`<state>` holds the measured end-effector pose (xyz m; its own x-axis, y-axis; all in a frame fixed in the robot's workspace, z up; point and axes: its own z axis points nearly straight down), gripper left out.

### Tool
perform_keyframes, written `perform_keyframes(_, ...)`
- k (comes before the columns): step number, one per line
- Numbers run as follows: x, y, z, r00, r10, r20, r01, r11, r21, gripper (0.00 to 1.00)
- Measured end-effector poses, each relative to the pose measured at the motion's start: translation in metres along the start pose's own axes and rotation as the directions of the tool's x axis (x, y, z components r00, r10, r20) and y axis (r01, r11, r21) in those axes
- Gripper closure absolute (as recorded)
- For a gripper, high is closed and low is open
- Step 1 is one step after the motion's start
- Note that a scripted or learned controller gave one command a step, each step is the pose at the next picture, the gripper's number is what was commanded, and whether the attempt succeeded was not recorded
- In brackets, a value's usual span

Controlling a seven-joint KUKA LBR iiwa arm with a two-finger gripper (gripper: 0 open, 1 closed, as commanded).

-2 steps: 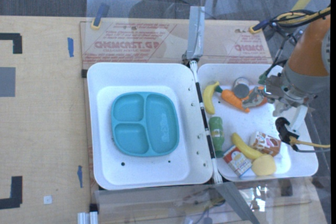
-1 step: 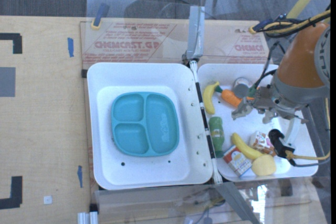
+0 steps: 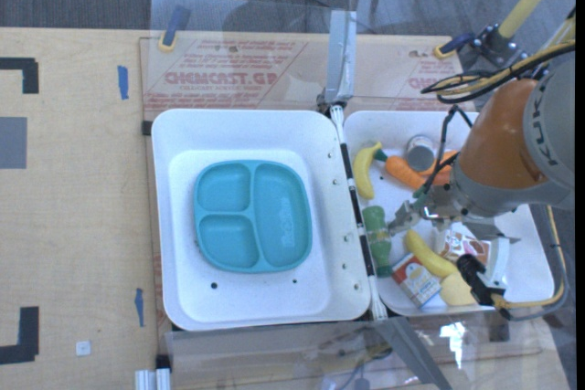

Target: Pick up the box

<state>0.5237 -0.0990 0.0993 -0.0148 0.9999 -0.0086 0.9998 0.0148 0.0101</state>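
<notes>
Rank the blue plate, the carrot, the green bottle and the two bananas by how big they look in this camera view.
1. Blue plate, by far the largest.
2. Green bottle and the two bananas: they look much alike, so I won't rank them.
3. Carrot, though the arm may hide part of it.

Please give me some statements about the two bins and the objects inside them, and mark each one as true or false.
1. The blue divided plate lies in the left bin. True.
2. Two bananas are in the left bin. False: one banana and another banana both lie in the right bin.
3. The box lies near the front edge of the right bin. True.
4. The carrot rests on the blue divided plate. False: it lies in the right bin, beside the metal can.
5. The arm is over the right bin. True.
</notes>
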Motion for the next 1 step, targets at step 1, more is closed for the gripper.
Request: perform_keyframes(1,0.001,-0.0003,-0.0081,1.0,0.002,-0.004,-0.002,1.0,0.002,1.0)
